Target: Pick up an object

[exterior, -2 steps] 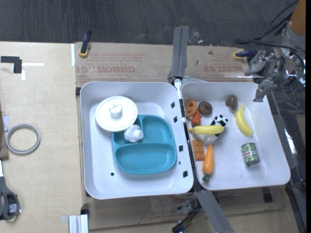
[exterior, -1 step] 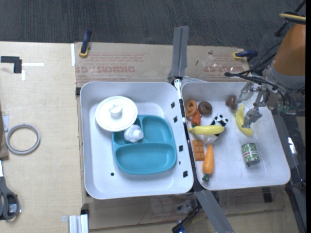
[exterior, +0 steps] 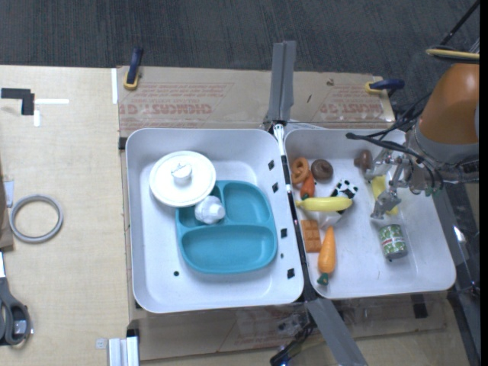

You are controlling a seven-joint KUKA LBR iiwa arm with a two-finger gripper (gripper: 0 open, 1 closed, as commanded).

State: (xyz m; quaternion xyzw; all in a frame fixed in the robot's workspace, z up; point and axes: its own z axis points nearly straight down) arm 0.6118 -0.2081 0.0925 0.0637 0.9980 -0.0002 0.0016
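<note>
- Camera view, progress: gripper (exterior: 387,197) sits low over the right bin (exterior: 427,280), just above the small can (exterior: 393,242). Whether it is released or clenched I cannot tell; nothing is visibly in its grasp. Judged: pick not yet made, every object lying on the bin floor; grasp and lift remain.
- Candidate things, right bin: the can, cylindrical, green label, lying on its side nearest the gripper; a yellow block (exterior: 378,186) just beside the gripper.
- Along the bin's left side: banana (exterior: 326,203), smooth yellow, curved; carrot (exterior: 327,253), orange, tapered; a brown doughnut shape (exterior: 322,169); a small dark round piece (exterior: 364,158). All look like glossy plastic toy food.
- Left bin (exterior: 145,280): teal divided tray (exterior: 229,250), rounded corners, smooth; white round lid (exterior: 182,178) with knob overlapping its corner; crumpled whitish ball (exterior: 209,211) on the tray.
- Both bins: shallow, white, matte plastic.
- Table (exterior: 61,128): pale wood; grey ring (exterior: 34,218) lying at left.
</note>
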